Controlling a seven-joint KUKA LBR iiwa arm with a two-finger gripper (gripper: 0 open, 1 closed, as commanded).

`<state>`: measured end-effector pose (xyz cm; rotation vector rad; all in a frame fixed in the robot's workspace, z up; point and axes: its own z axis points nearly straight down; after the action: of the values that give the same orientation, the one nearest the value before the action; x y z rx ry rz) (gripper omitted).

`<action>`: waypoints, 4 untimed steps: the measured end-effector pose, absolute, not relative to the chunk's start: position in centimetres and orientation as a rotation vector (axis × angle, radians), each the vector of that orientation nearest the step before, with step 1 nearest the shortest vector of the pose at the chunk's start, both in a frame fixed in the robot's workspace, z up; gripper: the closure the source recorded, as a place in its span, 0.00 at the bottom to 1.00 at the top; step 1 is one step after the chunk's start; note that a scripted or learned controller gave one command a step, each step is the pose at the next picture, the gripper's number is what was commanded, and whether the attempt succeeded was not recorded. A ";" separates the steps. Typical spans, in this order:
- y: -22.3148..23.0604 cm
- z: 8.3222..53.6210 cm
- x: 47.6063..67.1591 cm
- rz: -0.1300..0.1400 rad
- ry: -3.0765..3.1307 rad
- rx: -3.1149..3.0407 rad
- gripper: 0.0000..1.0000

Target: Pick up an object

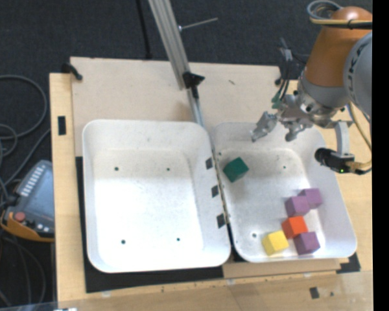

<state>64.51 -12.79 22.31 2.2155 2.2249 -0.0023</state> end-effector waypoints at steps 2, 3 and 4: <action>-14.6 18.4 63.4 -0.002 2.215 2.223 0.00; -11.9 12.3 60.0 0.019 2.207 2.205 0.00; -10.8 11.7 62.8 0.023 2.205 2.210 0.00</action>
<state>62.78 -10.80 11.74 2.2100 2.2046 0.0234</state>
